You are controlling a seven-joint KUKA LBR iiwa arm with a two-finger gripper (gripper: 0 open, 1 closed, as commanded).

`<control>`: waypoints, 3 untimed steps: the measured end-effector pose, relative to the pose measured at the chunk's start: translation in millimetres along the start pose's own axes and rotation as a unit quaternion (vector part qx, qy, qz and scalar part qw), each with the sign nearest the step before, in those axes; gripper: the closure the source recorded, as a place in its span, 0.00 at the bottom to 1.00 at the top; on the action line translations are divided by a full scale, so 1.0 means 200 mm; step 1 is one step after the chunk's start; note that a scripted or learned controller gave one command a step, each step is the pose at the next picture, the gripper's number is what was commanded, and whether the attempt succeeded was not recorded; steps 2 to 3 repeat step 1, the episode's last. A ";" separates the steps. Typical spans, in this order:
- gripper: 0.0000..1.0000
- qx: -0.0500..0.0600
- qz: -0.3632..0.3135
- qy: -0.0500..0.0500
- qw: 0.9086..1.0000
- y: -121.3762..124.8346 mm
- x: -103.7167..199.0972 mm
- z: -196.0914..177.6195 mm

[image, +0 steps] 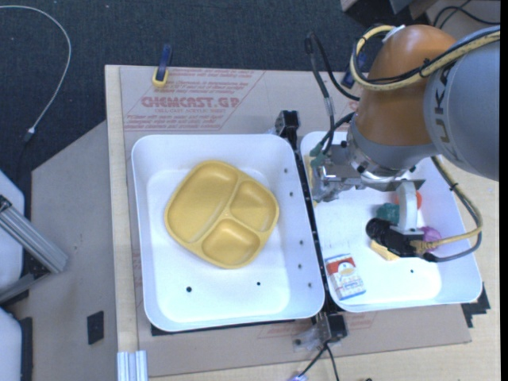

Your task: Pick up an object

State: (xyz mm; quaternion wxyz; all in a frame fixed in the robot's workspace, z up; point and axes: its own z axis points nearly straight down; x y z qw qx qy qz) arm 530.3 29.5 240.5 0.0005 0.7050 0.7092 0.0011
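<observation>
A yellow divided plate point(222, 212) lies in the left bin point(144, 236). In the right bin point(413, 294) a small red, white and blue box point(345, 276) rests near the front left corner. A teal object point(389, 211), an orange and white piece point(409, 199), a purple piece point(431, 233) and a yellow piece point(384, 251) cluster in the middle right. My gripper point(324, 182) hangs low over the right bin's back left part, beside the wall between the bins. Nothing shows in it.
The arm's orange and grey body point(413, 86) covers the right bin's back half. A cardboard sheet point(198, 98) lies under both bins, with a blue and yellow clamp point(162, 67) at its far edge. Black clips point(287, 122) hold the bins together.
</observation>
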 end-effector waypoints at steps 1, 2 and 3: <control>1.00 0.000 -0.001 0.001 1.000 0.02 0.28 -0.02; 1.00 0.000 -0.001 0.001 1.000 0.02 0.28 -0.02; 1.00 0.000 -0.001 0.001 1.000 0.02 0.28 -0.02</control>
